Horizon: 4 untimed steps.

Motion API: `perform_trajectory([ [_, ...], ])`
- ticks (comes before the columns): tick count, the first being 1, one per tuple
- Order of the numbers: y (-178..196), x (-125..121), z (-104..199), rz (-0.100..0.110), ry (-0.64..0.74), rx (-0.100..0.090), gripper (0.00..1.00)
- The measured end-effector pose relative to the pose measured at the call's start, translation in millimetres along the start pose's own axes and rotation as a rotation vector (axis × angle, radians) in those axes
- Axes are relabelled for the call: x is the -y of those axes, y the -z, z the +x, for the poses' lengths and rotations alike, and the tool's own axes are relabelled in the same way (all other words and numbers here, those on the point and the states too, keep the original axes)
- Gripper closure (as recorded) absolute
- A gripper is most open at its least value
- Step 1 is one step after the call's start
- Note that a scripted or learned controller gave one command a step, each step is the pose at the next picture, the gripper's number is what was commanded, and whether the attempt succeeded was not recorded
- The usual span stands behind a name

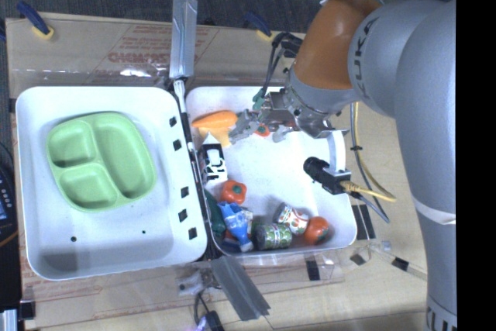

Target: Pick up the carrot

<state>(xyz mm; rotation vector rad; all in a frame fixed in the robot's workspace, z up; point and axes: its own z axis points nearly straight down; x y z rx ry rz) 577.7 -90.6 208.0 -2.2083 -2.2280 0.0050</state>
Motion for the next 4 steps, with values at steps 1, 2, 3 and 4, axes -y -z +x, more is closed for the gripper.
perform_trajectory([
  [1,-14.3,-67.5,16.2,-0.002,-0.027,0.002,0.00],
  [2,-16.7,-62.4,11.2,0.002,-0.094,0.000,0.00],
  [3,-116.7,-54.3,-10.3,-0.002,-0.218,0.001,0.00],
  [4,-115.7,-78.9,-2.4,-0.001,-0.361,0.000,0.00],
])
